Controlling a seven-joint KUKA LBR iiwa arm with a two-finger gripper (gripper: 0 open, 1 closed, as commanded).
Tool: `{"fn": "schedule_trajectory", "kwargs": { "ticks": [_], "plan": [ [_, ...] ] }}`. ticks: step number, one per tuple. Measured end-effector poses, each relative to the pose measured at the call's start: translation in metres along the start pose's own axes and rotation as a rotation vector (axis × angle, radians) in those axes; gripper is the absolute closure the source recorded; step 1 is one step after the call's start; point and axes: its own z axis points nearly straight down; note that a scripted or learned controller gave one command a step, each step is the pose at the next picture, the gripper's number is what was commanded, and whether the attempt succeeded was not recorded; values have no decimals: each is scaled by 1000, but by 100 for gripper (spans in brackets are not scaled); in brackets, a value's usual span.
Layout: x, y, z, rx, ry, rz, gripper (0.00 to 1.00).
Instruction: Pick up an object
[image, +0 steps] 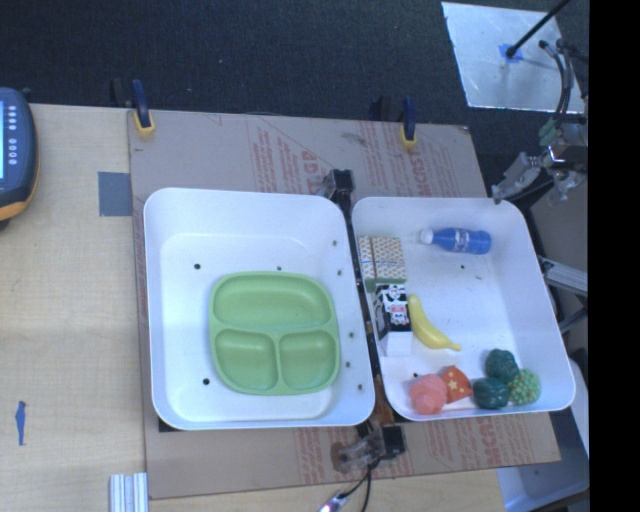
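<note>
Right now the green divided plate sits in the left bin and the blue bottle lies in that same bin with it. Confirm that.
Not quite. The green divided plate does sit in the left bin, but the blue bottle lies in the right bin, near its far edge. The camera view shows this.

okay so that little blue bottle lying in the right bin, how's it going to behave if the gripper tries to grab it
The blue bottle lies on its side on the bin's smooth floor, so a nudge would probably roll it. It looks small, likely light. Its rounded body could slip from a two-finger pinch.
</note>
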Motion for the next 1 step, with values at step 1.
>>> {"fn": "schedule_trajectory", "kwargs": {
  "ticks": [1],
  "plan": [
    [153, 3, 57, 5, 6, -14, 0]
  ]
}}
